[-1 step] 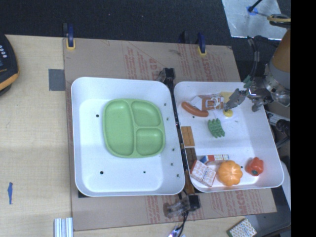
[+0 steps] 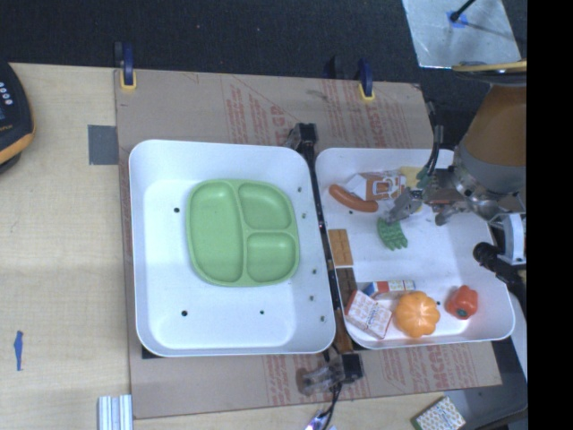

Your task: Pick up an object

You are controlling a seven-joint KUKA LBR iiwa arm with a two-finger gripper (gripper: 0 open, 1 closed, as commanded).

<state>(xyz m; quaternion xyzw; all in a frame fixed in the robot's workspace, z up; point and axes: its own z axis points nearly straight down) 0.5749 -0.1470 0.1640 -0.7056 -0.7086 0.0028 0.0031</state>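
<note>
Just below jaws (image 2: 405, 206): green toy (image 2: 391, 234).

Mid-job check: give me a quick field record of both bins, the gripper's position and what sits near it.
left bin: holds a green divided plate
right bin: hot dog, green toy, orange pumpkin, red pepper, small cartons
gripper: over the right bin, just above the green toy
grasp: nothing visibly between the fingers; open or shut unclear
</note>
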